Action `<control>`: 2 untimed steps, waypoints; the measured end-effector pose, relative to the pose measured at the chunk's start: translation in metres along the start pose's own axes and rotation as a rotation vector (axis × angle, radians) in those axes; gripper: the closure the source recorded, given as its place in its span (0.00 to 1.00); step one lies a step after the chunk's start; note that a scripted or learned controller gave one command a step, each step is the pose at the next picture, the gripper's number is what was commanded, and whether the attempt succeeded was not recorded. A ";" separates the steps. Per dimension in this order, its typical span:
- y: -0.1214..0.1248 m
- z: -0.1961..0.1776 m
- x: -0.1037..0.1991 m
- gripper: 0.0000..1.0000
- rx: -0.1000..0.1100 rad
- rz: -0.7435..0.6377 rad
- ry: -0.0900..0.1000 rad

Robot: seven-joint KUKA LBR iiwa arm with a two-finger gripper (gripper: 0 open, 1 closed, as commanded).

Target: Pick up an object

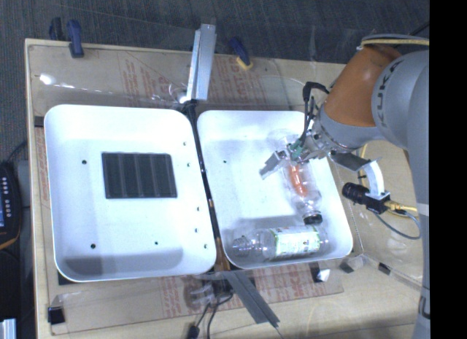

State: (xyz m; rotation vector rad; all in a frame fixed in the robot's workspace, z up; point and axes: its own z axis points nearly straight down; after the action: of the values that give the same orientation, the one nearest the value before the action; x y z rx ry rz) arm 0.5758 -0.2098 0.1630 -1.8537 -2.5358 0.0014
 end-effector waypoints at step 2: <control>0.016 0.000 -0.003 0.00 0.001 -0.192 0.002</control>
State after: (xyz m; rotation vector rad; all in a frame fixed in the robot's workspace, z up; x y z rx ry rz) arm 0.5920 -0.2078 0.1634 -1.6012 -2.6999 0.0012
